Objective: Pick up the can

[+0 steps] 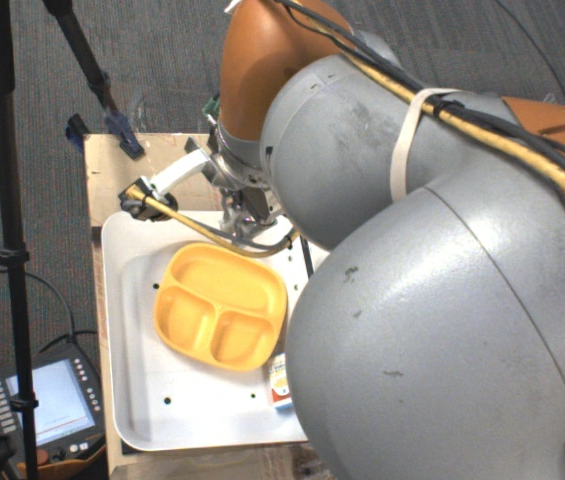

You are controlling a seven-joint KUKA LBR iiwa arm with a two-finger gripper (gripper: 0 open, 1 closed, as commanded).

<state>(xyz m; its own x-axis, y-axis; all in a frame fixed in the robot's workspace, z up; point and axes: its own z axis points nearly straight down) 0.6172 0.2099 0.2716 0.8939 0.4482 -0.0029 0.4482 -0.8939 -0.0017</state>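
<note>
grey arm (pixel 422 268) reaching in from the right, very large in the view, with the orange band (pixel 262 58) at the top. under the band, the gripper (pixel 245 216), pointing down just above the far rim of the white bin (pixel 132 368). cannot tell whether the gripper is wide, narrow or holding something, as the wrist and dark parts cover its tip. beside the gripper, a white bracket (pixel 177 176) and a thin brass-coloured hose (pixel 187 222), bending over the far corner of the bin.

inside the bin, a yellow plate (pixel 222 306) with three compartments, lying flat, its far edge just below the gripper. near the right front corner, a small carton (pixel 280 388) in white, blue and orange, partly hidden under the arm, apart from the plate.

cannot tell where the can lies; much of the bench covered by the arm.

to the left on the floor, a black stand (pixel 7 218) and a screen (pixel 47 403).
</note>
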